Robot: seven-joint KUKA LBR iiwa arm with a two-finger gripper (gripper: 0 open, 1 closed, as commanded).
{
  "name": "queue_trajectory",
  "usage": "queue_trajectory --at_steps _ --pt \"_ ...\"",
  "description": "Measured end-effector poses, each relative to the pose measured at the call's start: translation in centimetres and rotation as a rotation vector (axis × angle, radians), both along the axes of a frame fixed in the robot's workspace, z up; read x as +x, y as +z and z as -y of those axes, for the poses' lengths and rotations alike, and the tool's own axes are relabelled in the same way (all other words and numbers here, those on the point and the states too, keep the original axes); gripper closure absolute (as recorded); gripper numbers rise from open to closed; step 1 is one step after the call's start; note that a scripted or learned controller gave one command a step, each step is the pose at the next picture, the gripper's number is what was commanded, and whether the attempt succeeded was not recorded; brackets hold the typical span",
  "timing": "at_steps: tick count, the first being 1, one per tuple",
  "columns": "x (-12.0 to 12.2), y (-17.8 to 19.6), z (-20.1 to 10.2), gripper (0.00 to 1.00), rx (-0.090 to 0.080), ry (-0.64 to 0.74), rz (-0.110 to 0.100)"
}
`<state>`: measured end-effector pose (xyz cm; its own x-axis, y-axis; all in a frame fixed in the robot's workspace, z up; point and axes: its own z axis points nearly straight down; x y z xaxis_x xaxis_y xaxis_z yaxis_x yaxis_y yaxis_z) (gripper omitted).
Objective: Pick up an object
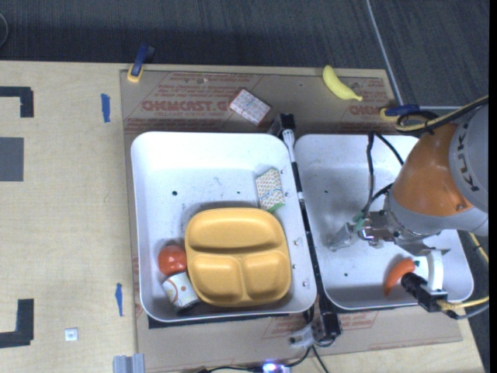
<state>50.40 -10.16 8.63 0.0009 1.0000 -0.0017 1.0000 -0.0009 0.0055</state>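
1. The arm reaches in from 3 o'clock and hangs over the right bin; its claw sits low near the middle of that bin, pointing towards 9 o'clock. Whether the claw is open or closed cannot be told from this slant, and nothing is visibly held in it

2. The nearest candidate to pick is the small orange object, lying on the floor of the right bin at about 4 o'clock from the claw, close to the bin's near wall and partly tucked under the wrist hardware

3. To do the step well, the claw probably needs to lift clear, shift towards 4 o'clock until it is centred over the orange object, then descend straight so the object ends up between the gripping surfaces and not beside them

4. The risk is the wall: the object lies near it, so a skewed descent could land on the rim or nudge the object away

5. The left bin holds harder choices: a yellow divided tray that looks too broad to span, with a red ball and a small can crowded against its 9 o'clock side, and a patterned packet at 12 o'clock

6. A banana and a small box lie on the worktop beyond the bins
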Motion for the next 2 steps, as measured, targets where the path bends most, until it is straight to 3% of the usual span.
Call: queue_trajectory --at_steps 2 --pt "2.5 -0.1 -0.7 0.00 0.001 0.001 -0.004"
